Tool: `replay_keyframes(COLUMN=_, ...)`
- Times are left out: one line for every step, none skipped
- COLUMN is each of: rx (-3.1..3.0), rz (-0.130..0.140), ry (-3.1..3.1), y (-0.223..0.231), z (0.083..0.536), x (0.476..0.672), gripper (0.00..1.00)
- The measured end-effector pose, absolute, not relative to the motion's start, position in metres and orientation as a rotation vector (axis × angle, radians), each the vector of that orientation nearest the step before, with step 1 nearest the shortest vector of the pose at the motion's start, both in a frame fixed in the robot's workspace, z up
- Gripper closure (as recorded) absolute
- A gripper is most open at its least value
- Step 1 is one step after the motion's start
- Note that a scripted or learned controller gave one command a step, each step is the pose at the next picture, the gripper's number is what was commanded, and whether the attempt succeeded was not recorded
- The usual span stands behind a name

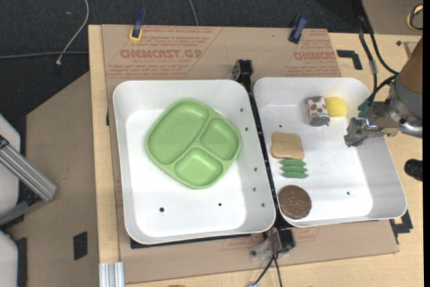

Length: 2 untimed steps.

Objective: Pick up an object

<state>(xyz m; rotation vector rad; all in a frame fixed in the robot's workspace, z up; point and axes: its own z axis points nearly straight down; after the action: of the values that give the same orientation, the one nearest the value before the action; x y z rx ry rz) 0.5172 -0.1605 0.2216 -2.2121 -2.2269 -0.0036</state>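
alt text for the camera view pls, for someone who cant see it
A robot arm's pincer hangs over the right side of the right bin, which holds a can, a yellow ball, a toast slice, green pea pods and a brown patty. The left bin holds a green divided plate.

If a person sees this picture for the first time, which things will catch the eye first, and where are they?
The big green divided plate draws the eye first, lying alone in the left bin. Next come the small toy foods in the right bin: a yellow lemon beside a small can at the far side, then a bread slice, green pea pods and a brown round patty along its left wall. The hand hovers at that bin's right side.
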Motion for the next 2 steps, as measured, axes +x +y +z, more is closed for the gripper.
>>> replay_keyframes(rx=-2.213, rz=0.0, ry=-2.226, y=-0.108, z=0.212, x=0.536, gripper=1.0)
replay_keyframes(rx=-2.213, rz=-0.004, ry=-2.229, y=-0.053, z=0.206, x=0.557, gripper=1.0)
